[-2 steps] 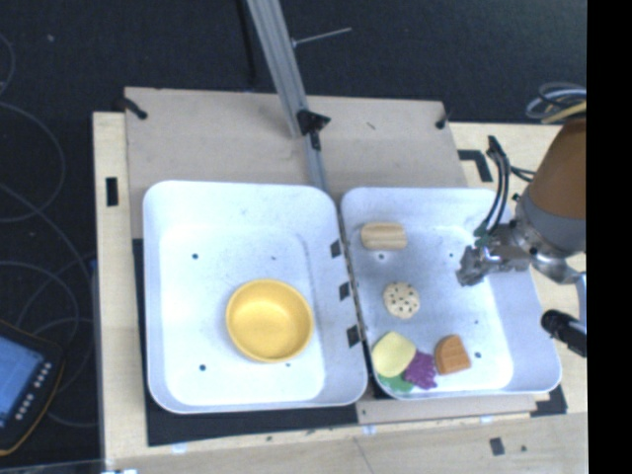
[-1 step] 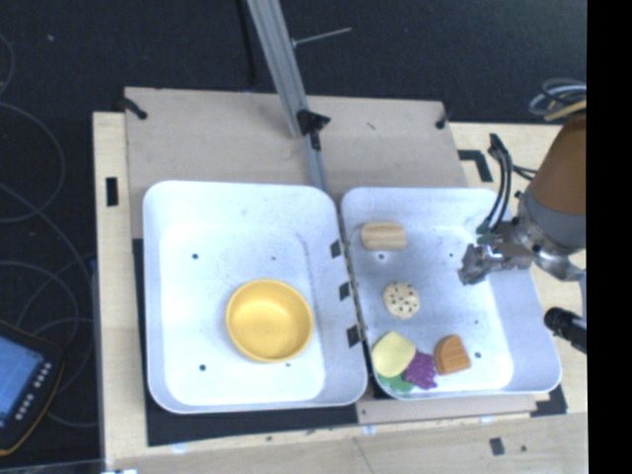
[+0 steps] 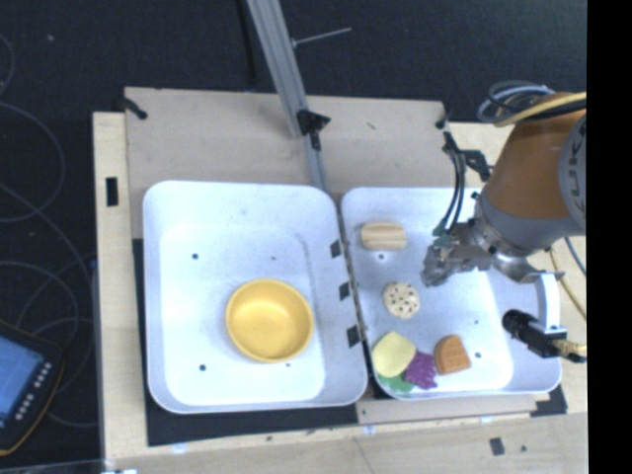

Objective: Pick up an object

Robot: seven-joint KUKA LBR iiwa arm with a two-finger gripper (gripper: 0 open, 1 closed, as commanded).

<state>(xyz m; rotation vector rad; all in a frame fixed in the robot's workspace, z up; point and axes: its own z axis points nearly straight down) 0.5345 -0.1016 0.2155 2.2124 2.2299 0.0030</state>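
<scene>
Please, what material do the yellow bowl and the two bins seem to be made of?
Yellow bowl: probably plastic, smooth with a soft sheen, one even colour and a thin rounded rim. Left bin and right bin: likely moulded plastic, matte white, with rounded corners and faint speckling; the view cannot confirm it.

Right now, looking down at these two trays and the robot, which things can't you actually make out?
- The hand: small and dark from the overhead camera, with the arm's own wrist crowding it, so its grip is unreadable.
- The green item in the right bin: mostly covered by the yellow piece and purple grapes.
- The arm's upper part: cut off at the picture's right side.
- The cookie: too small to tell if it's real or a toy.
</scene>
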